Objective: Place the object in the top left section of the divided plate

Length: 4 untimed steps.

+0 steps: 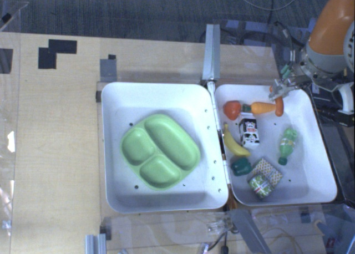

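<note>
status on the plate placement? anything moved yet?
Done: nothing; the green divided plate in the left bin holds no object. In hand: gripper sits over the right bin by the carrot. Left: grasp, carry over, place top left.

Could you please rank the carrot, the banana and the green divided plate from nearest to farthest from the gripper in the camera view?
From the gripper:
1. Carrot, right bin's upper part, just below the gripper.
2. Banana, by the right bin's left wall.
3. Green divided plate, in the left bin.
</note>
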Available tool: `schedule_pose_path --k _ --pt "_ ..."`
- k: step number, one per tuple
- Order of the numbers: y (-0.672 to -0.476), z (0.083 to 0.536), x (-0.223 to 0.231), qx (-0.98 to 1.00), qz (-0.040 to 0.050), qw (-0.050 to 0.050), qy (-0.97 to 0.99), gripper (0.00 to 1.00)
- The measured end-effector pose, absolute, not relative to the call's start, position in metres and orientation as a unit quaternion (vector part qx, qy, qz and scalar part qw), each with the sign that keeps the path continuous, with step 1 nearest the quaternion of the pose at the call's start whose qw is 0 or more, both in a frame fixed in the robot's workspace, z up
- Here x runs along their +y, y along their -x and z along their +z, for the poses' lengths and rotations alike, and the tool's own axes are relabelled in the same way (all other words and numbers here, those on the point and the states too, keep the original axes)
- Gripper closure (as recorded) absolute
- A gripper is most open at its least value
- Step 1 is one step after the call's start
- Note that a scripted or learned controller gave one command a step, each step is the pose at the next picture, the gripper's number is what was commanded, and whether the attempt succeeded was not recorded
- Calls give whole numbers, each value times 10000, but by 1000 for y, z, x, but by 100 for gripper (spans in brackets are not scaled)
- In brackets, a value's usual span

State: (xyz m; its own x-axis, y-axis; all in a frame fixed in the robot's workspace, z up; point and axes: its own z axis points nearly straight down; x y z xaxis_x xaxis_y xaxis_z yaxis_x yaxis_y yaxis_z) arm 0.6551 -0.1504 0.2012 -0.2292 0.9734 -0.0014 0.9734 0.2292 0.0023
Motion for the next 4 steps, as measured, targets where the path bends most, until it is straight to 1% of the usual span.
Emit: schedule_pose_path --k 1,2,3,4 --pt "-598 96 -202 7747 0 -7 -6324 100" --pt "-536 185 -205 7903 4 3 -6127 100" --pt "-522 324 -207 8026 3 22 -5966 100" --pt "-600 433 -206 7801 -4 2 -6257 100"
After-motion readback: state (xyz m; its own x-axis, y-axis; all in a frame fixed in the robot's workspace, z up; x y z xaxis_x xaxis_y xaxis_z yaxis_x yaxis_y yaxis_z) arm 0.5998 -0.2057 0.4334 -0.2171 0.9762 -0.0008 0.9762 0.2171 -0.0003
